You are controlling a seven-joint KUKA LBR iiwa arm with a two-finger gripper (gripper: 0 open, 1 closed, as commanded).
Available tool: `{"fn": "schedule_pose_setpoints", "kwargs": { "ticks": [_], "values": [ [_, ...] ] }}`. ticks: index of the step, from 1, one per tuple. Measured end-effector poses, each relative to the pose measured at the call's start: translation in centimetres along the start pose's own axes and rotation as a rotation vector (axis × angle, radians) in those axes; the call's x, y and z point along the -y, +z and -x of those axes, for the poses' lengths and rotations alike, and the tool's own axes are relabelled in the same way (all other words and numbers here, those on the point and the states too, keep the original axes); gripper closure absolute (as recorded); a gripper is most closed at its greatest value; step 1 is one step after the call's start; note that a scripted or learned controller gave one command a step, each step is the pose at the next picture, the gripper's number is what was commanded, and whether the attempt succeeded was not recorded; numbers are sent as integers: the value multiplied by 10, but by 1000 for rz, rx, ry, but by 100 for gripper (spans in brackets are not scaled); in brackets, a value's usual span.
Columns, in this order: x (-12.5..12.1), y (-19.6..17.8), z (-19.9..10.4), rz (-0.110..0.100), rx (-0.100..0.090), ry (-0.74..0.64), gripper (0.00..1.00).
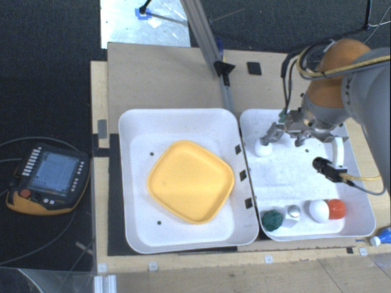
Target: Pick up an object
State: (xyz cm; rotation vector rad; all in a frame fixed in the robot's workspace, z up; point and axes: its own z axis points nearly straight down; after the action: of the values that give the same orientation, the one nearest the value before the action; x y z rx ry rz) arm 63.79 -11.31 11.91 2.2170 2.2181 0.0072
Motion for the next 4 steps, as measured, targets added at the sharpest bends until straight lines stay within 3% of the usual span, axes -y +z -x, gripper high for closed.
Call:
{"fn": "schedule_pose_setpoints", "kwargs": {
  "ticks": [1, 4],
  "values": [
    [0, -11, 0, 1, 0, 0, 100],
    [-12, -153, -5, -3, 0, 0, 100]
  ]
}}
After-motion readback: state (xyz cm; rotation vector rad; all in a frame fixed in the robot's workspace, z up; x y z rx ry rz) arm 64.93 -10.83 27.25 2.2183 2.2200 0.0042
